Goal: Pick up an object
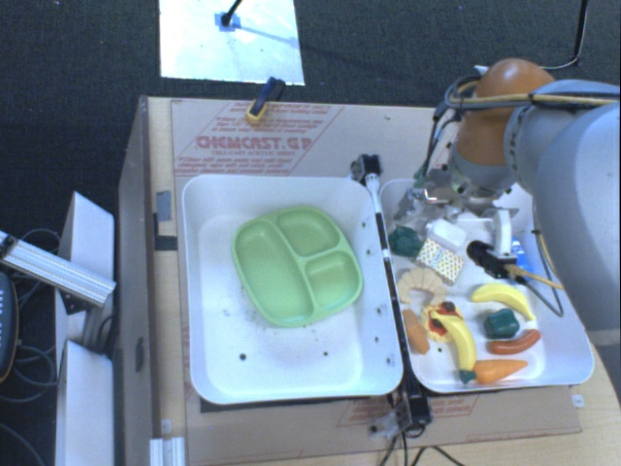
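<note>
The right bin (572, 362) holds a crowd of toy foods, and nearest the camera lie a carrot (500, 368), a red sausage (513, 342) and a banana (461, 339), loose and tilted as if dropped rather than arranged. Just behind sit a second banana (505, 299), a dark green piece (501, 323) and a checkered block (439, 258). The left bin (218, 357) carries only a pale green divided plate (296, 264) with 3 compartments, lying flat. Farthest back, the gripper (439, 200) hovers over the right bin's rear corner near a teal piece (405, 240); whether it is open, closed or carrying anything, I cannot tell.
</note>
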